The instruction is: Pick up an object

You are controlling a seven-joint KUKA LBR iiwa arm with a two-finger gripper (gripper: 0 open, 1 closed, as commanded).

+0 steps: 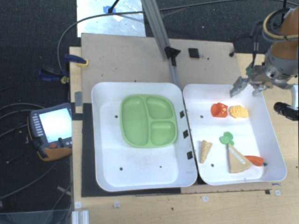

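The right bin (271, 125) holds several toy foods: a red-orange piece (218, 109) touching a yellow corn-like piece (238, 111), a small green piece (227, 137), a tan cone (205, 150), a tan wedge (237, 160) and an orange carrot (254, 160). My gripper (247, 88) hangs over the far edge of this bin, above and behind the yellow piece. It is open, its fingers are spread, and there is nothing between them.
The left bin (107, 171) carries a green divided plate (149, 120). A grey pole (156, 22) slants down to the bins' far junction. A handheld pendant (51, 132) and cables lie on the floor at left.
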